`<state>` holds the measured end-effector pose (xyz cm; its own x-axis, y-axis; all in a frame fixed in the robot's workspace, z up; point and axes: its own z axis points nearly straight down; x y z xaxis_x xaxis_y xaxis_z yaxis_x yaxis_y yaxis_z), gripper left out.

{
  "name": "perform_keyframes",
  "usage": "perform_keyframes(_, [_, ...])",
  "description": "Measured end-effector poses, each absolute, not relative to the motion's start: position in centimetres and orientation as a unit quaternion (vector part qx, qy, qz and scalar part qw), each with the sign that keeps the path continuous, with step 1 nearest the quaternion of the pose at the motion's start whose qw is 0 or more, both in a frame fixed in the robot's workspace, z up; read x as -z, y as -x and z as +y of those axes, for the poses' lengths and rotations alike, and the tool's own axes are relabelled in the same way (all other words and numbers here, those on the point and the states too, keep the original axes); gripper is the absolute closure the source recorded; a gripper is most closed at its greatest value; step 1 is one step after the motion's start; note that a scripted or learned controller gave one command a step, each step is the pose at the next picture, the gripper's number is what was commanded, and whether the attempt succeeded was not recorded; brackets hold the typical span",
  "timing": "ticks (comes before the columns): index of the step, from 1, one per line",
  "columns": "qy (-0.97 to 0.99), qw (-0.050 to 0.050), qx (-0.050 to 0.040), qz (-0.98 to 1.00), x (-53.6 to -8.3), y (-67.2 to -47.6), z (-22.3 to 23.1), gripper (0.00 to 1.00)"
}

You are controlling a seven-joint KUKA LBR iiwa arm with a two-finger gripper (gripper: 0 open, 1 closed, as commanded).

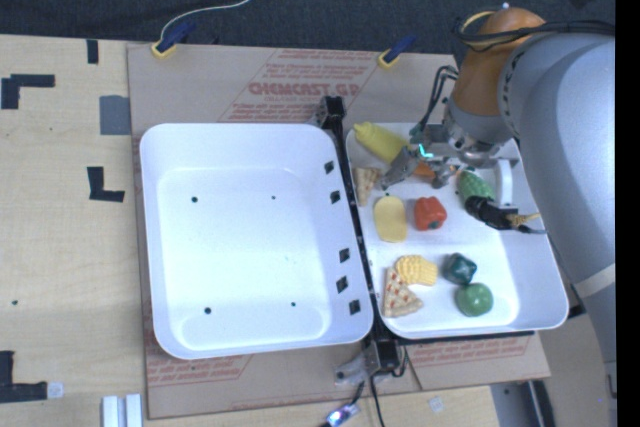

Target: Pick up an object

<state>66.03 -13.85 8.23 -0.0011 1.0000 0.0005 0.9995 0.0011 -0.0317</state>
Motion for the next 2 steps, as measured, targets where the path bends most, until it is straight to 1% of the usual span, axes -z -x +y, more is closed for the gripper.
perform_keyframes(1, [0.707, 0.000, -0.0013, -0.707, -8.5, -63.4, -14.3, 0.00])
perform_keyframes(2, [0.706, -0.001, -0.0011, -0.708, -9.5, -63.5, -14.3, 1.00])
